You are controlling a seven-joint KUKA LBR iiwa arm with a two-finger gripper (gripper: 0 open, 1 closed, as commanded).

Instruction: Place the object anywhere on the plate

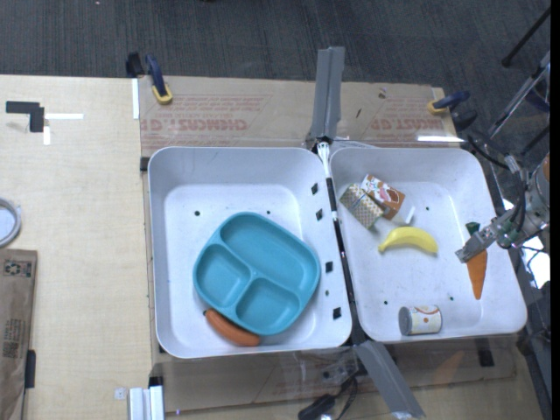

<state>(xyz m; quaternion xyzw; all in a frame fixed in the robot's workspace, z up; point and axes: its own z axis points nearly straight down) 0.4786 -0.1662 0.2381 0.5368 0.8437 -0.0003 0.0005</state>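
Right bin [490, 326]: carrot [476, 274] under end effector [473, 247]

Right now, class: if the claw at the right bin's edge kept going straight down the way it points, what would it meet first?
Most likely the carrot. The claw sits at the carrot's top end, against the right bin's right wall. Depth is unclear from this slanted view, so contact cannot be confirmed.

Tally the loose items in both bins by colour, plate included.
Blue: 1, plate
Yellow: 1, banana
Orange: 2, carrot, sausage-shaped piece beside the plate
Multicoloured: 1, small carton
White and tan: 1, can
Total: 6
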